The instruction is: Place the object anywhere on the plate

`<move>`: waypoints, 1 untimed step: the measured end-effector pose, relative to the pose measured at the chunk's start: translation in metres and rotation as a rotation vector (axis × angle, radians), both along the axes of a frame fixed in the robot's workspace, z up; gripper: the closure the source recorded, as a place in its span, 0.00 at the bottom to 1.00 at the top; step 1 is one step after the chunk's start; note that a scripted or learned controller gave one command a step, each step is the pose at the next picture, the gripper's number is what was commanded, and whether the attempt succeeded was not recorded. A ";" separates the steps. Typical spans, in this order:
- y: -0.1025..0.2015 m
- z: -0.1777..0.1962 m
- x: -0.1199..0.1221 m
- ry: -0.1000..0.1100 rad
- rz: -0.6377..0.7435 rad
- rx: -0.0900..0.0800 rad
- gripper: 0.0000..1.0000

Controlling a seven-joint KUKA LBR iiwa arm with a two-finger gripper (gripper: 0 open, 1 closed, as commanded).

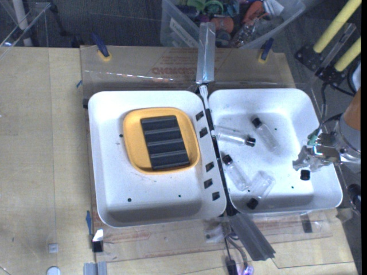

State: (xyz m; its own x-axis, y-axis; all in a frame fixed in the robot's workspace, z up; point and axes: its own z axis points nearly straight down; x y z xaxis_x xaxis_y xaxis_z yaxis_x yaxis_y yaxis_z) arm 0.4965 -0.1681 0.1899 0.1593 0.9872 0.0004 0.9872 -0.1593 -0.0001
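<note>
A yellow plate (pixel 132 149) lies in the left bin (pixel 109 199). A black ridged block (pixel 165 142) rests on the middle of the plate. Several clear vials with black caps lie in the right bin (pixel 287 99): one (pixel 265 133) at the back, one (pixel 234 137) near the divider, one (pixel 236 175) further forward, and one (pixel 259 185) at the front. My gripper (pixel 309 160) hangs low over the right bin's right side, just above a small black cap (pixel 305 175). I see nothing clearly held in it.
A divider with black clips (pixel 207 153) separates the two bins. A clear tub of colourful items (pixel 229 7) stands behind the bins. Blue clamps (pixel 102 49) hold the backing sheet. Cables and brackets (pixel 241 251) lie in front of the bins.
</note>
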 end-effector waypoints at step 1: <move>0.000 0.000 0.000 0.000 0.000 0.000 0.00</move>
